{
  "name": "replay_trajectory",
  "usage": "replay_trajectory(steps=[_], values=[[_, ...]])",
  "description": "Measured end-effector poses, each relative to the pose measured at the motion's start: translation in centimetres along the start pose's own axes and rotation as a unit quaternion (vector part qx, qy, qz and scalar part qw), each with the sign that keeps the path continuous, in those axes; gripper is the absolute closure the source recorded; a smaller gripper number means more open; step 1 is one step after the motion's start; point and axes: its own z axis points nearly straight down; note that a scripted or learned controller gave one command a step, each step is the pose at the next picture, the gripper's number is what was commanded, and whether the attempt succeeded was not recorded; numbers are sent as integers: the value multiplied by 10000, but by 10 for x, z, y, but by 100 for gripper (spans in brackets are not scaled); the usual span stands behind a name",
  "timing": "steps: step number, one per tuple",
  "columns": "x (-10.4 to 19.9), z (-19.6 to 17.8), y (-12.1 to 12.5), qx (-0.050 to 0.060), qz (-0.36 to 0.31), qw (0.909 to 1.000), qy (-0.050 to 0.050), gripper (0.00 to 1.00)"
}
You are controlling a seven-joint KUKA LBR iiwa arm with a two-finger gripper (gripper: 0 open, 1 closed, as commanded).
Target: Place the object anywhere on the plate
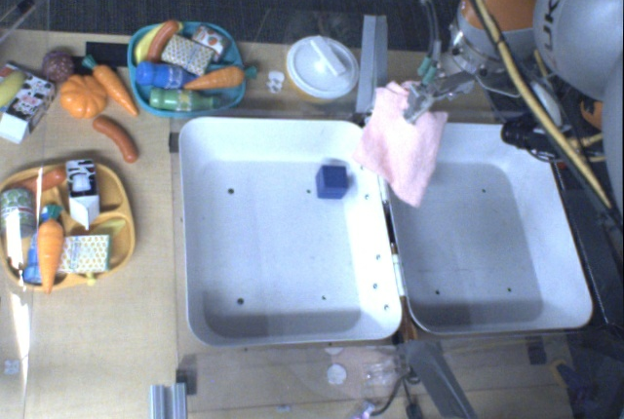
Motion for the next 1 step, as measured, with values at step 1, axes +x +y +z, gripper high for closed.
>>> replay_trajectory(steps=[1], values=[[1,32,2,8,-25,10000,3,100]])
